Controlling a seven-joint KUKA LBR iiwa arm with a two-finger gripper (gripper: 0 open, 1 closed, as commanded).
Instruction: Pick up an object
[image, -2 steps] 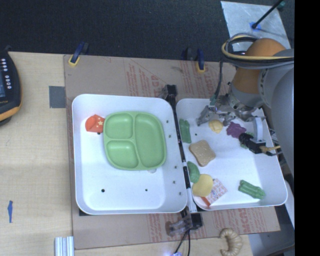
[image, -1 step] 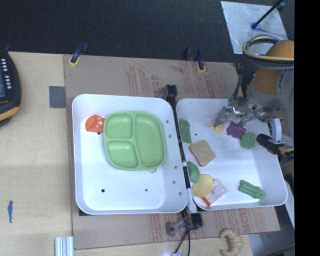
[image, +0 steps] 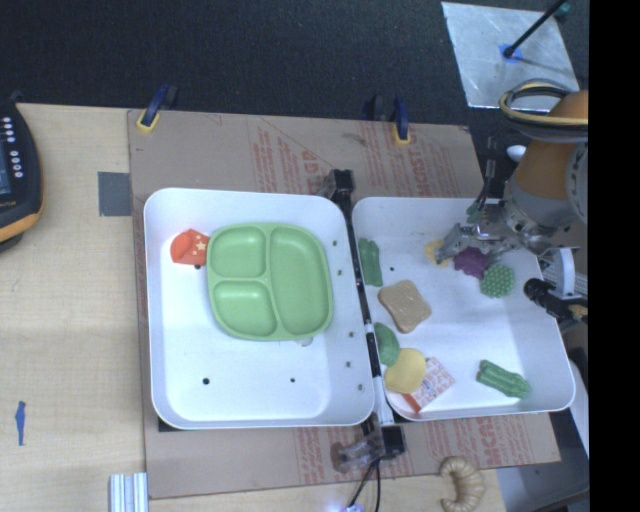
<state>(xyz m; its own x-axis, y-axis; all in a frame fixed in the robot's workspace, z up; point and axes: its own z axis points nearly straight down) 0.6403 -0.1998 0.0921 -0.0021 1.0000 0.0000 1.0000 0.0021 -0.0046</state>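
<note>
I see the green divided plate in the left bin; right of it, in the right bin, a small purple knobbly toy lies directly under the gripper. I cannot tell its finger spread or whether it grips the toy.

My bench is pale wood. A brown cardboard sheet lies on it, clamped by blue clips along its far edge. Beyond that edge the floor is dark.
</note>
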